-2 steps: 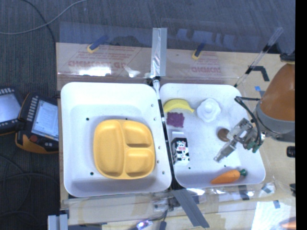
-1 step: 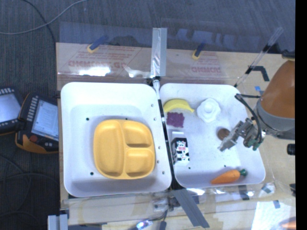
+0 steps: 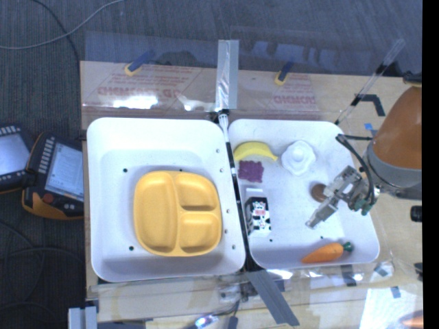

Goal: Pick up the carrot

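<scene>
**Two bins, carrot lying loose at the near edge**

Nearest me, I see the carrot [image 3: 324,253] lying on its side along the front wall of the right bin [image 3: 357,249], its green end pointing right. Nothing touches it.

Just beyond it, I have the gripper [image 3: 319,218] hanging over the floor of that bin, pointing down and left, well clear of the carrot. Whether its fingers are spread or closed I cannot tell from this angle; nothing shows between them. A small brown object [image 3: 318,192] sits close behind the gripper. The arm [image 3: 401,139] comes in from the right.

Left of the gripper, near the dividing wall, I see a small black-and-white toy [image 3: 258,215]. Across the divider, a yellow sectioned plate [image 3: 178,211] rests in the middle of the left bin [image 3: 110,184].

Farther back in the right bin I make out a purple cluster [image 3: 250,171], then a banana [image 3: 254,150] just behind it, and a white round object [image 3: 298,156] to their right.
</scene>
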Motion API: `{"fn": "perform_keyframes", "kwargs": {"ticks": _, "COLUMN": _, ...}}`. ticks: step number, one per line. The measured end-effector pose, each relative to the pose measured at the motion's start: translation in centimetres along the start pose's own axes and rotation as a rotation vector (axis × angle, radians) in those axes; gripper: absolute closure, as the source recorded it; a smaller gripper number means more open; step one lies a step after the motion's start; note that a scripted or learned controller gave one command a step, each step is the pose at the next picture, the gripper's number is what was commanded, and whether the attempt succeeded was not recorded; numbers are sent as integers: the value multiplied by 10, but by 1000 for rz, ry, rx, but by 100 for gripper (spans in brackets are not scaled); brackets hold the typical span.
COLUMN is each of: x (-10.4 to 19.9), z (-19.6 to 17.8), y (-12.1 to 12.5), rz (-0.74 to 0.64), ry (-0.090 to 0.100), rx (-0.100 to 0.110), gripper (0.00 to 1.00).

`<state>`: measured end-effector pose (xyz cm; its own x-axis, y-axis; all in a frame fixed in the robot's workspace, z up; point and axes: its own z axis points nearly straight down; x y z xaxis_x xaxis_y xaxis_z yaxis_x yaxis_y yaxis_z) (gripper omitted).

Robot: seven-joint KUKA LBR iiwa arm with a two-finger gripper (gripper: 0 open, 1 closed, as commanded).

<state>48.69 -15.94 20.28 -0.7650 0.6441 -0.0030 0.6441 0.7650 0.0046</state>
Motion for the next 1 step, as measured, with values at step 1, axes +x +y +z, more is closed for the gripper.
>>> {"fn": "perform_keyframes", "kwargs": {"ticks": 1, "x": -14, "z": 110, "y": -17, "rz": -173, "ry": -8, "rx": 1, "gripper": 0}}
